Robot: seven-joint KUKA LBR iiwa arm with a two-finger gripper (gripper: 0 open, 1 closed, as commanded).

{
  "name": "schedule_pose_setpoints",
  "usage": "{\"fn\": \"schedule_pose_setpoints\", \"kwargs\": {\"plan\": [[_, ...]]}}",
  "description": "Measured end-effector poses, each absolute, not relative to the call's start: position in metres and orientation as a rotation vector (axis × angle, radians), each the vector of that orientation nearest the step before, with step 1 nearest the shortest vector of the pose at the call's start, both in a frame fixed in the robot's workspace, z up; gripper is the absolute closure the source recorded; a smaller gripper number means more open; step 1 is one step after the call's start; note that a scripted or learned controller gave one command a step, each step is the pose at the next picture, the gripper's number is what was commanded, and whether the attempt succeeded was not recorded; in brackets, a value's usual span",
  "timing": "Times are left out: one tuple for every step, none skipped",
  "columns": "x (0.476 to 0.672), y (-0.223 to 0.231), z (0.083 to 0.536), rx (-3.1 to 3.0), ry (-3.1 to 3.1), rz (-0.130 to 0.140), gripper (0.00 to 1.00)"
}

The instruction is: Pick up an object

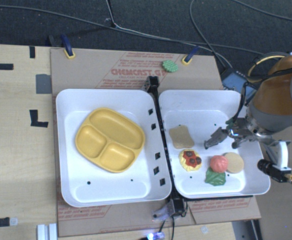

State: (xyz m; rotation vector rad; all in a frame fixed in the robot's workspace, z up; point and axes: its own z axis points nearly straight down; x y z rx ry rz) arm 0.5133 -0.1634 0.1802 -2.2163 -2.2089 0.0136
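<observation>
In the right white bin (206, 101), the grey two-finger claw (221, 138) hangs w/ fingers spread, pinching nothing. Just below it: red round tomato-like toy (218, 163) on a green leafy piece (215, 179), touching a pale round cracker disc (234, 162). Left of those, yellow pizza-like disc w/ red spots (190, 160) and tan bread slice (181, 136). Left white bin (68, 134) holds a yellow three-compartment plastic tray (110, 139).

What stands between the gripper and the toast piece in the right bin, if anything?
Nothing visible does. The gripper is just right of the toast piece, with bare bin floor between them. The pizza toy and tomato lie lower, off that path.
</observation>
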Motion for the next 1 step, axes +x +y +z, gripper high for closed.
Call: {"fn": "schedule_pose_setpoints", "kwargs": {"plan": [[0.5166, -0.1629, 0.1873, -2.219, -2.222, 0.002, 0.0]]}}
